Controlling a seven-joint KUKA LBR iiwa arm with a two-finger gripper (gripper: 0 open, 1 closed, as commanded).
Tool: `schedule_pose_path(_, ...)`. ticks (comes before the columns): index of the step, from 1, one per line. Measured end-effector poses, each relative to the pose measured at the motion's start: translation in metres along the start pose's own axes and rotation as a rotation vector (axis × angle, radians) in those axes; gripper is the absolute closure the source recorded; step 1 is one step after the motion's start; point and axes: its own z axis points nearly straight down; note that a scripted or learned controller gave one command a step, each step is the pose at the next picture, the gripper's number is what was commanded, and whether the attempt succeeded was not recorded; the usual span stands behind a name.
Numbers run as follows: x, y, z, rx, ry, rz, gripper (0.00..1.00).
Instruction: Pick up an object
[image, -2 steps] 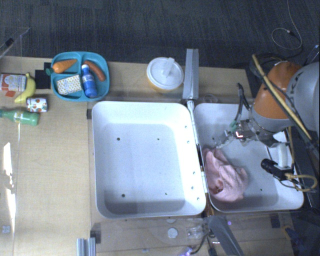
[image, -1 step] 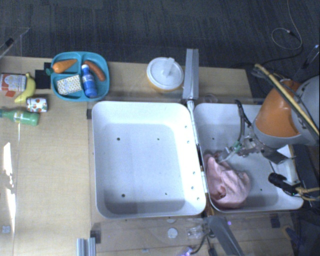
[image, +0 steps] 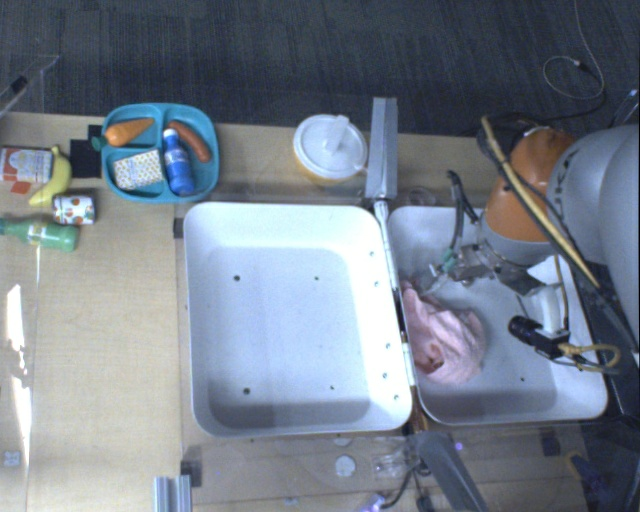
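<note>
Toward the frame's right, inside the right bin (image: 570, 395), you are looking at a pink cloth (image: 445, 343) lying just below-left of the pincer (image: 452, 268), near it. I cannot tell whether the pincer is clenched; it is grasping nothing visible.

Two shallow white bins are being counted on the bench: a left bin (image: 290, 320) and a right bin (image: 520, 395). One pink cloth (image: 445, 340) is being seen in the right bin. One blue divided tray (image: 160, 150) is being counted, with one carrot (image: 130, 131), one blue bottle (image: 178, 160) and one sausage (image: 195, 143) lying in it. Beside it, one banana (image: 52, 180), one small can (image: 73, 209), one green bottle (image: 40, 233) and one lidded white cup (image: 330, 146) are being tallied.
</note>
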Motion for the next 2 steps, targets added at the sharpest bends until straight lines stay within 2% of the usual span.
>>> schedule_pose_path(1,-0.019,-0.038,-0.02,0.014,0.005,-0.058,0.0)
schedule_pose_path(2,0.0,-0.111,-0.002,-0.002,-0.002,-0.153,0.0)
